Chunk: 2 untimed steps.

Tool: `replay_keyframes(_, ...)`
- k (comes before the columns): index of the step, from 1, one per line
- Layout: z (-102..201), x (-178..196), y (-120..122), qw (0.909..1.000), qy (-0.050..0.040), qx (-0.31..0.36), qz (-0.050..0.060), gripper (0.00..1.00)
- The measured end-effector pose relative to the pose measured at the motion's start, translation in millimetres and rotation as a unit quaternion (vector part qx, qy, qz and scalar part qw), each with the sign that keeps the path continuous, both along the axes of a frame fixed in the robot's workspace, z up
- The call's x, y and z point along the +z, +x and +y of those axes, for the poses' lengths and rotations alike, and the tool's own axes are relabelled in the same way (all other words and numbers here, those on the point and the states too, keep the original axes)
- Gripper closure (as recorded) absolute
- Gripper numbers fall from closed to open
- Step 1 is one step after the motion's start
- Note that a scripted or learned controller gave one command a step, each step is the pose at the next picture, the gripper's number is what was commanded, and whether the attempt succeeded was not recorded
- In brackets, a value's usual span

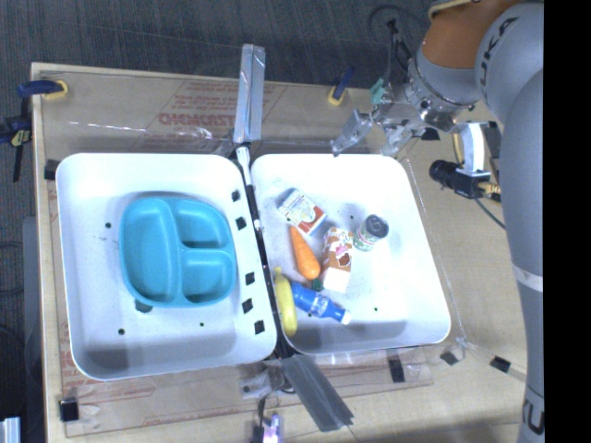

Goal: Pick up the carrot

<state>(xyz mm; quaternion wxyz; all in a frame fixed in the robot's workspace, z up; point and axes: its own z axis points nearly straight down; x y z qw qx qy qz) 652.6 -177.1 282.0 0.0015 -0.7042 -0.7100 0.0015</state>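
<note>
Carrot (305, 255) lies in the right bin (416, 247), left-centre of the bin floor, tip toward the bin's far side, thick end toward the near side. It sits between a small carton (302, 210) on its far side and a blue bottle (319, 304) on its near side; a 2nd carton (337, 260) lies just beside it on the right. Nothing grips it.

Gripper (374, 132) is well apart from the carrot, up over the far rim of the right bin, above the surface rather than the bin floor. Fingers look spread, w/ nothing between them: released, no load.

Arm (517, 109) comes in from the right edge of the view, grey link running down that side, orange band at top, wrist bent over toward the left so the gripper points at the bin's far edge.

Count, right bin: 1 carrot, 2 cartons, 1 blue bottle, 1 banana (286, 306) along the left wall touching the bottle, 1 small can (370, 232) to the right of the cartons, approx. mid-bin. Total 6 items.

Count, left bin (83, 321): 1 blue tray (178, 251) w/ compartments, resting centre of the bin.

Bins: 2, white, side by side on the surface (138, 109), touching along the middle divider.
</note>
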Motion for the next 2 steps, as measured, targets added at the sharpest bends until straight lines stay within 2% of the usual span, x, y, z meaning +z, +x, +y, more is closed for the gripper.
replay_keyframes(1,39,-158,-25,0.9968,0.0000,0.079,0.000,0.00)
replay_keyframes(2,30,-191,-93,0.9928,0.0005,0.119,-0.001,0.00)
